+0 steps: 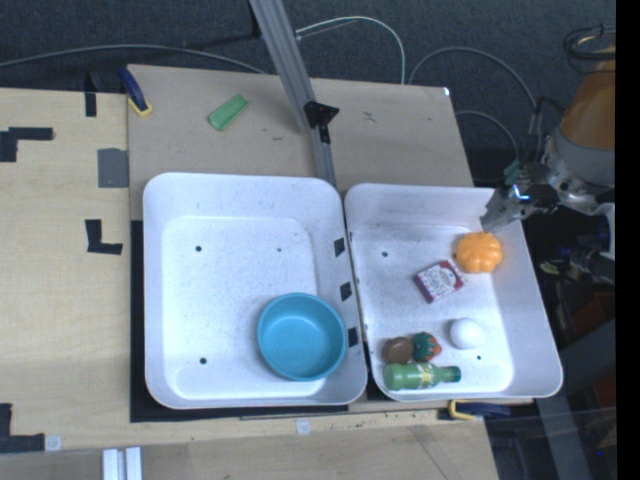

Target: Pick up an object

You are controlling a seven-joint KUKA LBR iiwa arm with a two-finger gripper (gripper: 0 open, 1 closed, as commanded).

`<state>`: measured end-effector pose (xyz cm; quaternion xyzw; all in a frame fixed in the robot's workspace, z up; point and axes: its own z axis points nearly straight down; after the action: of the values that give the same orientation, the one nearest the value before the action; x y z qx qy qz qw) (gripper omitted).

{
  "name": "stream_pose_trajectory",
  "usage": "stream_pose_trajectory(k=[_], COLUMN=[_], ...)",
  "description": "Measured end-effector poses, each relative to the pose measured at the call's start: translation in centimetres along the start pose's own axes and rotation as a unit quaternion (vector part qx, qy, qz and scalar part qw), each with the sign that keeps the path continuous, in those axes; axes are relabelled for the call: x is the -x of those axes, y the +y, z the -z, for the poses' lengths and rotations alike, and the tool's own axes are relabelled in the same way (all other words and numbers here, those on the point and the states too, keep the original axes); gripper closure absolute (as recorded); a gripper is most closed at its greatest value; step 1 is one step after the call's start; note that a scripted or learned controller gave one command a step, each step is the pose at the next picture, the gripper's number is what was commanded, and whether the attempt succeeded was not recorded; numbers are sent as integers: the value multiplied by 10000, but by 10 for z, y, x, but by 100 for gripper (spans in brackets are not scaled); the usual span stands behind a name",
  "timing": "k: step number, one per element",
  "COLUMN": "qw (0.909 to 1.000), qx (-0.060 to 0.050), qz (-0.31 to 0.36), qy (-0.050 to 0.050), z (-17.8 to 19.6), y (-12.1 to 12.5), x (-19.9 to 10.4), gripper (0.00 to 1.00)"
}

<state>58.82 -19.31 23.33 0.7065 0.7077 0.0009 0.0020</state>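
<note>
Orange fruit (478, 252): I see it in the right bin (525, 298), near its far right wall.
Pincer (497, 214): just above the fruit, at the bin's rim; I cannot tell its state.
Left bin (200, 208): holds blue bowl (300, 335).

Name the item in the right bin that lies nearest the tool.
The orange pumpkin, just below and left of the tool. The red packet, white ball and green bottle lie farther down the bin.
</note>
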Motion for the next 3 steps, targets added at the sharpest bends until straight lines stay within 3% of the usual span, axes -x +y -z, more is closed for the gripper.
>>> stream_pose_trajectory(k=[1,3], qw=[10000,10000], qx=[-20,-34], qz=[-1,21], qy=[9,14], z=[14,-9], y=[0,20], x=[-1,-106], gripper=[100,100])
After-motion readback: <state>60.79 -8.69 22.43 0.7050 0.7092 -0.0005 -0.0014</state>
